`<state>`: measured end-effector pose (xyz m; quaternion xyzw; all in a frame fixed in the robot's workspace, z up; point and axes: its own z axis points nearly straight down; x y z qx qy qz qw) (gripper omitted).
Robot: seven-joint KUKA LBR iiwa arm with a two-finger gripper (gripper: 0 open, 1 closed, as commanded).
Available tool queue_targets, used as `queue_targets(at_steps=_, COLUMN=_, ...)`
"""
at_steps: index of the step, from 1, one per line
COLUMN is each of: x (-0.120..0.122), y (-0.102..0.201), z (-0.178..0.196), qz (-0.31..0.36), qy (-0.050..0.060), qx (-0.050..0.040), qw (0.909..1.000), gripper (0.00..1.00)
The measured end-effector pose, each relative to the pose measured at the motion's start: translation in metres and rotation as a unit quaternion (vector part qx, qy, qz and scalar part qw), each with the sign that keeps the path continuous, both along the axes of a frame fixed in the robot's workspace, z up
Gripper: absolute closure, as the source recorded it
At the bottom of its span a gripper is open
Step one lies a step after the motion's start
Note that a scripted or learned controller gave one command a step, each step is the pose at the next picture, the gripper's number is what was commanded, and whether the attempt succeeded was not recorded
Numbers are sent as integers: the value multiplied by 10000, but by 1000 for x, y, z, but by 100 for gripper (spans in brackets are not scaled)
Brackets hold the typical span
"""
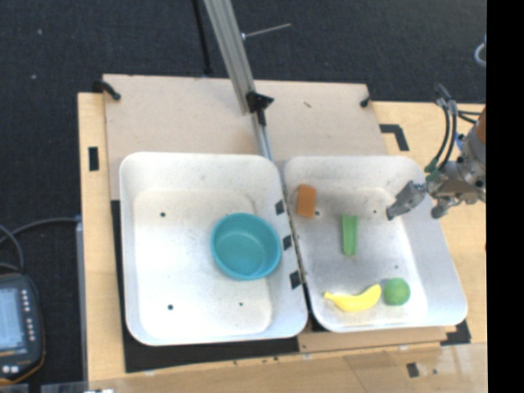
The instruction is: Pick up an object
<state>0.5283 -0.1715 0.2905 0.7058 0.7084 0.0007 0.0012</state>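
Fingers [419,201] on my arm [468,170] are spread apart, with nothing between them. They hang over the right edge of the right bin [426,256], near its top corner. One finger points down and left into the bin.

Four things lie in the right bin. I see an orange block [305,201] near the top left, close to the wall between the bins. A green stick [350,235] lies in the middle, well apart from the fingers. A banana [354,300] rests near the bottom, and a green ball [395,291] sits just beside it on the right.

The left bin [164,244] holds a blue bowl [246,246], standing upright near its right side.

Both bins sit on the desk [98,367].
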Motion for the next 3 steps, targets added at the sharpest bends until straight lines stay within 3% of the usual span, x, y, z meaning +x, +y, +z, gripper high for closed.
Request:
queue_targets(at_steps=1, x=0, y=0, z=0, qz=-6, qy=-3, qx=1, qw=10000, gripper=0)
queue_targets(at_steps=3, x=3, y=-4, z=-118, qz=-22, qy=38, qx=-1, qw=10000, gripper=0)
